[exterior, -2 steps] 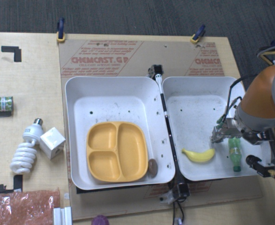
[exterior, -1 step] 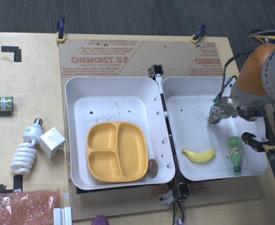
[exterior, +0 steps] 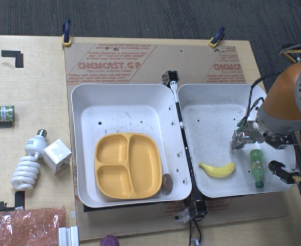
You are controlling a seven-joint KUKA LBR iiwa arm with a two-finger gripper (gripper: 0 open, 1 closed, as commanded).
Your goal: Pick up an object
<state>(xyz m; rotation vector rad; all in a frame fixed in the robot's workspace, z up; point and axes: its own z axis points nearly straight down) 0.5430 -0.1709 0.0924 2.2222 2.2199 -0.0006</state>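
The gripper (exterior: pixel 238 140) hangs low in the right bin (exterior: pixel 212 99), near its right wall — whether its jaws are apart, I cannot tell. Open floor spreads leftward. A yellow banana (exterior: pixel 218 169) and a green bottle (exterior: pixel 257 167) lie just below.

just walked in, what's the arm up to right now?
The arm reaches in from the right with its gripper low in the right bin, above a banana and beside a green bottle. Nothing visible between its fingers, so no pick yet. The left bin holds a yellow divided plate with a small brown object at its edge. A light bulb and a small can sit outside the bins.
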